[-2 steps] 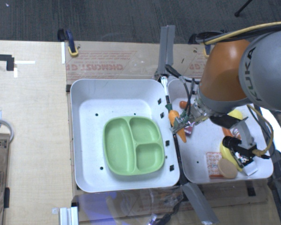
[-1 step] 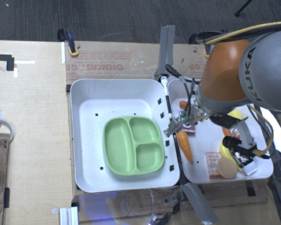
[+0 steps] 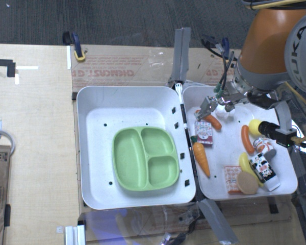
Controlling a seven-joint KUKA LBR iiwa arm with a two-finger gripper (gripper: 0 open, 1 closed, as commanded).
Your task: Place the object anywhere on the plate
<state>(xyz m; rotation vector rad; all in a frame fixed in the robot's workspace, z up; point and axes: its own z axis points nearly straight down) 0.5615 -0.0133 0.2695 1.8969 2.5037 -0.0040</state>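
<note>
A green plate (image 3: pixel 145 158) with three compartments lies in the left bin (image 3: pixel 92 137). My gripper (image 3: pixel 218 106) hangs low over the back left of the right bin (image 3: pixel 290 180), open, with nothing between its fingers. Just below it lies a small orange sausage-like piece (image 3: pixel 213 122), beside a pink-and-white carton (image 3: pixel 204 132). A carrot (image 3: pixel 201 158) lies along the right bin's left wall, tip pointing forward.
The right bin also holds a red sausage (image 3: pixel 247 139), a yellow piece (image 3: pixel 256 127), a cow-print bottle (image 3: pixel 263 168), a yellow fruit (image 3: pixel 245 162), a tan round piece (image 3: pixel 248 182) and a pink packet (image 3: pixel 231 175). A grey divider (image 3: pixel 182 60) stands between the bins.
</note>
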